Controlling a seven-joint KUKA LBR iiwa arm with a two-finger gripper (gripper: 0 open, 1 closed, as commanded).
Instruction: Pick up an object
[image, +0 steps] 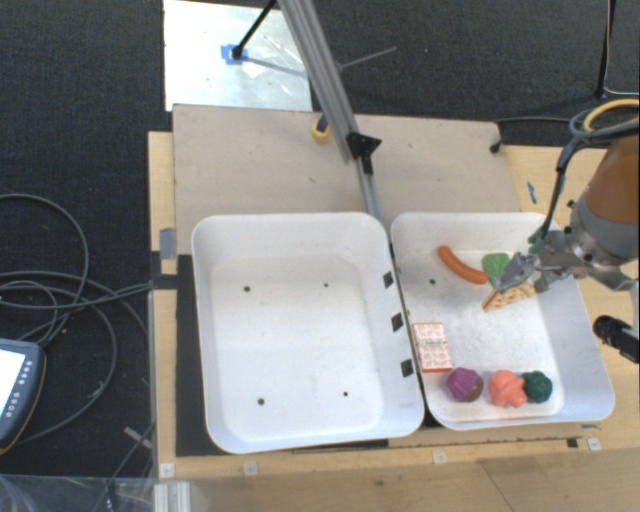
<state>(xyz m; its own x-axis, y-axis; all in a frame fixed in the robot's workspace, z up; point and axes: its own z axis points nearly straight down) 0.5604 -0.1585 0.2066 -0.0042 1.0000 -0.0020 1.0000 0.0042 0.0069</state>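
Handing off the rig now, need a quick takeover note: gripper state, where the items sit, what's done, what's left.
Gripper: low in the right bin, right at the pizza-slice toy and green piece; a grasp cannot be confirmed.
Items, all in the right bin: orange sausage upper left, small printed box by the left wall, purple toy, orange toy and dark green toy in a row along the front.
Done: arm is down at a target.
Left: secure an object and lift it.
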